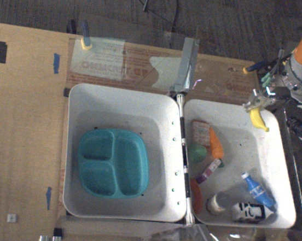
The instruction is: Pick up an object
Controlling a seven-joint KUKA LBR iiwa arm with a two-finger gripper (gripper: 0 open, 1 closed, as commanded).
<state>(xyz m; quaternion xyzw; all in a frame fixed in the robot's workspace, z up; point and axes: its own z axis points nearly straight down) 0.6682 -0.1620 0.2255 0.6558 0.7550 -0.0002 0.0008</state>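
Observation:
My gripper (255, 105) hangs over the far right corner of the right bin (286, 162), below the grey wrist and orange band at the top right. A small yellow banana (260, 120) sits with its upper end between the fingertips, and the gripper is shut on it. The banana hangs tilted over the bin's back rim. Lower in the same bin lie an orange carrot (216, 144), a green ball (196, 152), a purple tube (209, 171) and a blue bottle (257, 191).
The left bin (80, 113) holds a teal divided plate (113, 163). In the right bin there are also a tan packet (200, 132), a red-orange piece (196, 196), a round can (216, 203) and a black-and-white carton (249, 212). A metal divider (187, 67) stands behind the bins.

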